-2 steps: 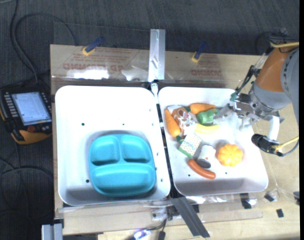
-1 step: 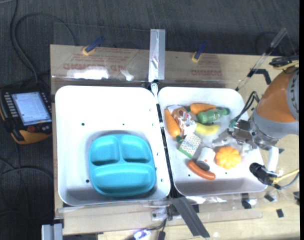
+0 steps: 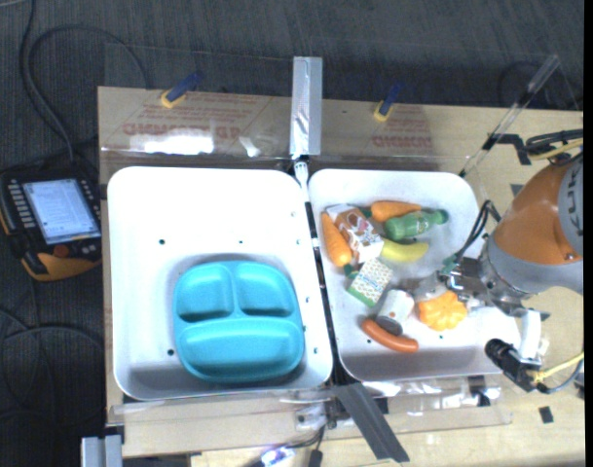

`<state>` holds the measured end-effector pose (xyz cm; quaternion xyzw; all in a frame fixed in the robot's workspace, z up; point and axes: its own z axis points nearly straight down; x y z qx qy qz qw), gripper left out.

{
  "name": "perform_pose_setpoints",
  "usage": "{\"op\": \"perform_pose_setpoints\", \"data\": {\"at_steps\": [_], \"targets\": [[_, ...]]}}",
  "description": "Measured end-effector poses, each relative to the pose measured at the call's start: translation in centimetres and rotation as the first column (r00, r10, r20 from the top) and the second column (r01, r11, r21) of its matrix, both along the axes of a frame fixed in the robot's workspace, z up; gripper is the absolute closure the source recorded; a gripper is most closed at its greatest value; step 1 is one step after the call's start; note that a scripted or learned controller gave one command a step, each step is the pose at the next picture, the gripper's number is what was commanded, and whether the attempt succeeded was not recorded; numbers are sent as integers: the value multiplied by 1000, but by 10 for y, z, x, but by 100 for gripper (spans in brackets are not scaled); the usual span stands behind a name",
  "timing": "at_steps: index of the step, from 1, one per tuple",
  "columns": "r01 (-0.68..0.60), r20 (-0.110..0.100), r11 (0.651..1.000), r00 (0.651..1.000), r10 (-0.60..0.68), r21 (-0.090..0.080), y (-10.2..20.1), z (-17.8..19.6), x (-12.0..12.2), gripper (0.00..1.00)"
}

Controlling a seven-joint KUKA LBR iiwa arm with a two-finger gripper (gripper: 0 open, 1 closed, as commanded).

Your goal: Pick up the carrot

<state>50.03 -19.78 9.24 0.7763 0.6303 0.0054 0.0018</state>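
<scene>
**Arm waits at right bin's edge, carrot lies across the pile**

Nearest the camera, a red sausage-like piece (image 3: 390, 335) lies along the near wall of the right bin (image 3: 471, 363), with an orange lumpy toy (image 3: 442, 311) just beyond it on the right. The tool (image 3: 462, 278) of the grey-and-orange arm (image 3: 539, 236) sits over the bin's right side, close beside that orange toy; whether it is apart or together cannot be told from this angle, and nothing is seen in it. In the left bin (image 3: 140, 222) a blue divided tray (image 3: 240, 319) rests toward the near side. Farther in, a small green-printed box (image 3: 371, 280) and a yellow banana (image 3: 405, 252) crowd the middle of the right bin. The carrot (image 3: 335, 238) lies on the bin's far left side, just beside the dividing wall, touching a printed packet (image 3: 358, 227). A clean pick likely means crossing the pile leftward, lining up across the carrot's width, and coming down clear of wall and packet. At the far end lie a second orange piece (image 3: 393, 209) and a green vegetable (image 3: 413, 225).
</scene>
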Motion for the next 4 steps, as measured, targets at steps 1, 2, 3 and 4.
{"op": "perform_pose_setpoints", "data": {"at_steps": [1, 2, 3, 4], "targets": [[-3, -4, 1000, 1000, 3, 4, 2, 5, 0, 100], [74, 17, 997, 997, -74, -13, 37, 2, -8, 100], [-93, -20, 996, 995, 93, -5, 105, 124, 34, 100], [-115, -21, 993, 993, 115, -6, 78, 128, 65, 100]]}}
